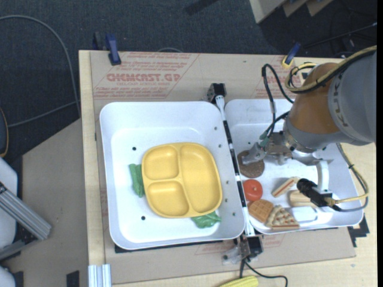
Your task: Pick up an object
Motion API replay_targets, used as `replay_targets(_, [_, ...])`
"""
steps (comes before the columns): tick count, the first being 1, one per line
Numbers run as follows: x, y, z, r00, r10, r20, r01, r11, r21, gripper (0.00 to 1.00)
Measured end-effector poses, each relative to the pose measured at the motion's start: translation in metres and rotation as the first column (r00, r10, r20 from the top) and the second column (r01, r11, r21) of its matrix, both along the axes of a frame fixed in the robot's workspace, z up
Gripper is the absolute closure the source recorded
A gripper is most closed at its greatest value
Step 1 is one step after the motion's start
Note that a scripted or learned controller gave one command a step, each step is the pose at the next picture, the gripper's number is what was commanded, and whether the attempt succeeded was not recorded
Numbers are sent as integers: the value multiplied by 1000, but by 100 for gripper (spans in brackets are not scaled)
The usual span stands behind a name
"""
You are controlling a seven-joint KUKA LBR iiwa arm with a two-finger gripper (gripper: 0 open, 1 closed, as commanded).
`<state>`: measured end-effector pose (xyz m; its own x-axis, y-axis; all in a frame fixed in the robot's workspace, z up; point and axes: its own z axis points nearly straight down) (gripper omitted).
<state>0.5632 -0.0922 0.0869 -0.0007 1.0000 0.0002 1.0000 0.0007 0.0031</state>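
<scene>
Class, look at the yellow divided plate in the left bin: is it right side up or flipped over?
Right side up. The yellow plate shows three sunken compartments with raised rims facing the camera, lying flat in the left bin.

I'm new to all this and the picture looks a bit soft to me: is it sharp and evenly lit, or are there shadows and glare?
In the camera view, light is fairly even; the yellow three-compartment plastic plate shows mild sheen, no harsh glare. The grey arm with its orange band casts soft shadow onto the right white bin. Small food toys, like the red tomato-like piece, look slightly soft and grainy.
</scene>
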Motion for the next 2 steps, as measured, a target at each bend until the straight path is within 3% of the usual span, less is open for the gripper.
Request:
replay_targets(1, [-79, -56, 0, 1000, -3, 0, 3, 1000, -2, 0])
replay_targets(2, [35, -84, 31, 1000, 0, -1, 0, 1000, -1, 0])
